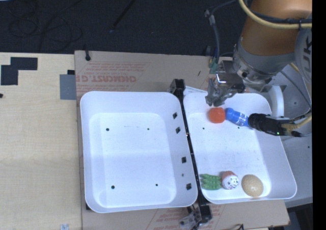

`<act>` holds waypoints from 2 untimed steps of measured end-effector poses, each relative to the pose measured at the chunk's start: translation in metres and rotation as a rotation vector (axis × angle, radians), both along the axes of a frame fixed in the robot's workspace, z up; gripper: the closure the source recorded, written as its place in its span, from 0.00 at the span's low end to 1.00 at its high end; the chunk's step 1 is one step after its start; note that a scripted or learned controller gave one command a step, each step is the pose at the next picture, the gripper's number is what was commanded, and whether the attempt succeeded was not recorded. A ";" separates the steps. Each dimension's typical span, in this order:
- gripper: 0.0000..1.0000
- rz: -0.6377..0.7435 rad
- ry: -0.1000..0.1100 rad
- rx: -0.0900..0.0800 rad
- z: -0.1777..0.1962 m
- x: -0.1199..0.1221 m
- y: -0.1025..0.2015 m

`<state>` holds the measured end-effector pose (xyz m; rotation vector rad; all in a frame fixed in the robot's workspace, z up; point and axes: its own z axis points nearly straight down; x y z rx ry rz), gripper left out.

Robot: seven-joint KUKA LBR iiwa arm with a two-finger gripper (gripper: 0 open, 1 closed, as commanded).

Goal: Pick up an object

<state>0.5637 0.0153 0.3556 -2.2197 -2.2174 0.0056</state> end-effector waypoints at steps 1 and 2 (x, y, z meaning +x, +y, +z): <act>1.00 0.006 -0.016 0.002 0.117 -0.026 0.030; 1.00 0.004 0.009 -0.002 -0.001 -0.033 0.054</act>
